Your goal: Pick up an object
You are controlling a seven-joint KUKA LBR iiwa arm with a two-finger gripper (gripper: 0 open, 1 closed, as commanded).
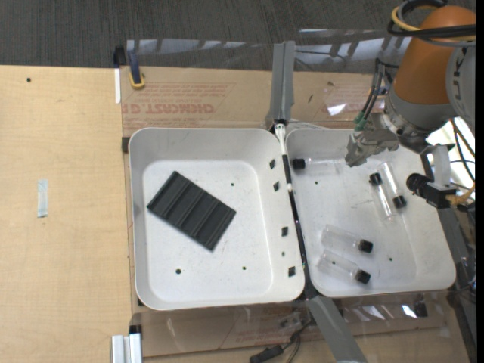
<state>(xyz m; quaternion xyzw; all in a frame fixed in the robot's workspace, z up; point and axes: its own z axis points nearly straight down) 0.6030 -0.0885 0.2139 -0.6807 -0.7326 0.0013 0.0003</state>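
Observation:
A black ribbed rectangular slab (191, 209) lies at a slant in the left bin (151, 146). Several clear vials with black caps lie in the right bin (439, 271): one along the far wall (318, 163), two side by side near the middle (386, 191), and two near the front (344, 240) (340, 267). My gripper (357, 156) hangs over the far part of the right bin, just right of the far vial and up-left of the middle pair. I see nothing held in it.
A grey divider post (283, 82) rises between the bins at the back. Cardboard (197, 100) lies behind the bins. The arm's orange band (431, 59) and cables (442, 172) stand over the right bin's far right corner.

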